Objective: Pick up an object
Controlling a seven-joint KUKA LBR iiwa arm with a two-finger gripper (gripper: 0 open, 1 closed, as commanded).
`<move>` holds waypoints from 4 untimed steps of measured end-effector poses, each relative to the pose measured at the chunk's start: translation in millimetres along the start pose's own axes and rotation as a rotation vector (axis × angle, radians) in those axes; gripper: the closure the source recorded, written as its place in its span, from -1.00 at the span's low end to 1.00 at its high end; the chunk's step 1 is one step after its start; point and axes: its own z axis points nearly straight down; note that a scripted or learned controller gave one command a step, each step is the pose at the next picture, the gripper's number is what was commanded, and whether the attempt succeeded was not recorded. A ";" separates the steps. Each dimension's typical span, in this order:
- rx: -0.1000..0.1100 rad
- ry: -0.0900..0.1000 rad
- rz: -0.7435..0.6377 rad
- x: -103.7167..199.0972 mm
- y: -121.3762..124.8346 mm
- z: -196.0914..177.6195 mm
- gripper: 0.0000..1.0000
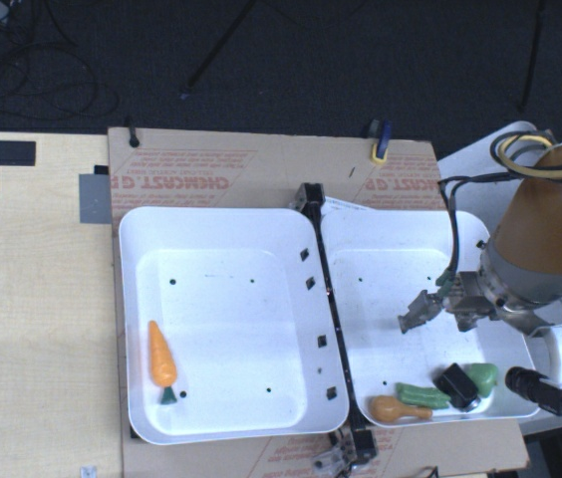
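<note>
My gripper [438,317] hangs over the middle of the right bin [401,267], open, with nothing between its fingers. Along that bin's front edge lie a green pod-shaped toy [421,395], an orange-yellow pear-shaped toy [397,409], a black block [457,385] and a light green piece [482,374]. They are below and slightly right of the gripper, apart from it. In the left bin [211,237] an orange toy carrot [161,355] with a green top lies near the front left corner.
A black divider rail [325,307] runs between the two bins. The grey arm with its orange band [540,227] and its cables cover the right bin's right side. Cardboard [261,172] lies under the bins, and a blue-yellow clamp [381,139] sits at its back edge.
</note>
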 end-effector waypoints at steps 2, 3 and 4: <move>-0.014 -0.001 -0.007 99.7 -4.5 -215.7 -1.00; -0.015 0.000 -0.007 153.2 14.1 -322.6 -1.00; 0.002 -0.003 -0.008 151.7 13.4 -325.6 1.00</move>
